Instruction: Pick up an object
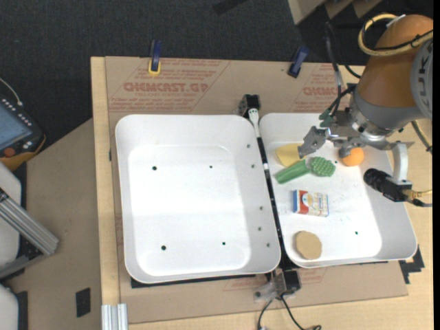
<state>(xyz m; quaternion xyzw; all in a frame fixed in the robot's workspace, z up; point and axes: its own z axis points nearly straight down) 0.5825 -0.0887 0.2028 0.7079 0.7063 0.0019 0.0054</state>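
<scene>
At the far left of the frame sits a dark gadget (pixel 12 126) with little lights, and below it a grey metal bar (pixel 27 222) lies at a slant. Next comes the brown cardboard sheet (pixel 185 81) with red letters that covers the counter, held at the top by a blue and yellow clip (pixel 155 57) and a blue clip (pixel 298 60). The left white bin (pixel 189 198) takes up the middle of the frame, and only small dark dots show on its floor. Right beside it is the right white bin (pixel 385 232), where all the toys lie. Near its upper left corner is a pale yellow piece (pixel 287 155), and a green brush (pixel 306 168) with a long handle and a bumpy round head lies touching its lower edge. Below that is a small white packet (pixel 310 203) with blue and red print, lying flat. Lower still is a round tan cookie (pixel 309 245) near the bottom edge. The pincer (pixel 317 137) hangs over the upper part of this bin, just above the green brush head, and its fingers look spread apart with nothing between them. An orange ball (pixel 353 157) sits just to the right of it. The grey arm (pixel 392 81) with its orange band fills the upper right corner.
</scene>
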